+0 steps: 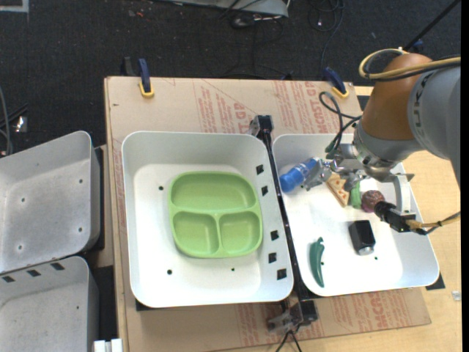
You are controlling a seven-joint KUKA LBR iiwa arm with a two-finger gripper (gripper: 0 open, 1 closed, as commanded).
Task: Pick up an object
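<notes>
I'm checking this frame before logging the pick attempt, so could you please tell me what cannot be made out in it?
- Gripper: in the camera view the wrist covers the fingers, so open or shut is unclear.
- Tan wedge-shaped object: its top end is hidden under the gripper.
- Small round dark-red object: too small to identify.
- Black block: too small and dark for any detail.
- Right bin: its far right corner is hidden by the arm.
</notes>
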